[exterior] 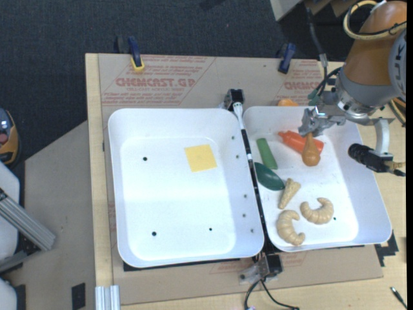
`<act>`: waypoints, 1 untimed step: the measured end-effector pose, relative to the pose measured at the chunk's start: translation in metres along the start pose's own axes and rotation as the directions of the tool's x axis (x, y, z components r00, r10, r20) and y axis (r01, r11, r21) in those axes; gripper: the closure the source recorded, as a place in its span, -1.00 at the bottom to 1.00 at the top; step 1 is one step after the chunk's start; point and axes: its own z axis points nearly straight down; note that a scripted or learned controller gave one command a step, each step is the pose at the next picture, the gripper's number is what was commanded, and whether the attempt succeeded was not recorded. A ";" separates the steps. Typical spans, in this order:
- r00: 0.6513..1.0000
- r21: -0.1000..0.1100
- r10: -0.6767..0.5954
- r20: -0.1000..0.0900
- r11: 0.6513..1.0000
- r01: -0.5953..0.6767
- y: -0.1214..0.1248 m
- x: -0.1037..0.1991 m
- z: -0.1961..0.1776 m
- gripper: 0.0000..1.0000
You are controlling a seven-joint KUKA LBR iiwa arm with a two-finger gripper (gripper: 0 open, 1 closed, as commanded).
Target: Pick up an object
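We see the tool (314,123) hanging over the far part of the right bin (368,202), just above a brown pear-shaped piece (312,152) that overlaps an orange carrot-like piece (292,139); we cannot tell how the tool is set. Nearer than the brown piece lie a cream cone (290,192) and two croissants (317,210) (290,227); left of it sit a green stick (266,153) and a dark green leaf (268,177). A yellow square (201,157) lies in the left bin (122,192).
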 end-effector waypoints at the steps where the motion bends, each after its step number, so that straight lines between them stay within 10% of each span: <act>1: 1.000 0.006 -0.008 -0.004 1.000 0.008 -0.038 0.063 -0.030 1.00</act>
